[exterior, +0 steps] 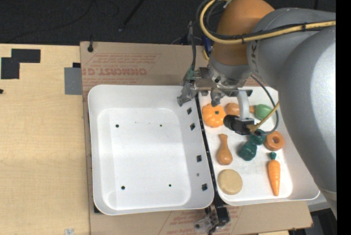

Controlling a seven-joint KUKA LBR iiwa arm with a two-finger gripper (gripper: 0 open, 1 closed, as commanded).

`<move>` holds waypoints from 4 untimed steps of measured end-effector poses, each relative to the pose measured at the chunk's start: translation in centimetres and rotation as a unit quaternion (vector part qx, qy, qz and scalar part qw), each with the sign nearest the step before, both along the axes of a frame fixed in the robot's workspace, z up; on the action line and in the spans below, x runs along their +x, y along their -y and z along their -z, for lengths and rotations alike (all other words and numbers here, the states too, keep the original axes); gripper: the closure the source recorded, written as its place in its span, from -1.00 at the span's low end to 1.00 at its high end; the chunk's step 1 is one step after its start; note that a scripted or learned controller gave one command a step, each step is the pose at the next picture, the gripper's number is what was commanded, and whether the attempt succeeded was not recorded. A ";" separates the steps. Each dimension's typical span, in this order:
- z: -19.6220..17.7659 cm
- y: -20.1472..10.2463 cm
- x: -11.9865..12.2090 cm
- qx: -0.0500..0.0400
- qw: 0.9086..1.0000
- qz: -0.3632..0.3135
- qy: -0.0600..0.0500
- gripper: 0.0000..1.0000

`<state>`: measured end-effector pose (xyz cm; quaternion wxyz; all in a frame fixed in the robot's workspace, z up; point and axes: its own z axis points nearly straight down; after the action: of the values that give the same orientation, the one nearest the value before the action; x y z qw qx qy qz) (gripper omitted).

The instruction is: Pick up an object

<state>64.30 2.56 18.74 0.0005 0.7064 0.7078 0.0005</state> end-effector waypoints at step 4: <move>-10.4 5.8 -1.4 0.000 1.000 0.002 -0.003 1.00</move>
<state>62.86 -3.20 29.12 -0.0012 0.7076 0.7066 -0.0016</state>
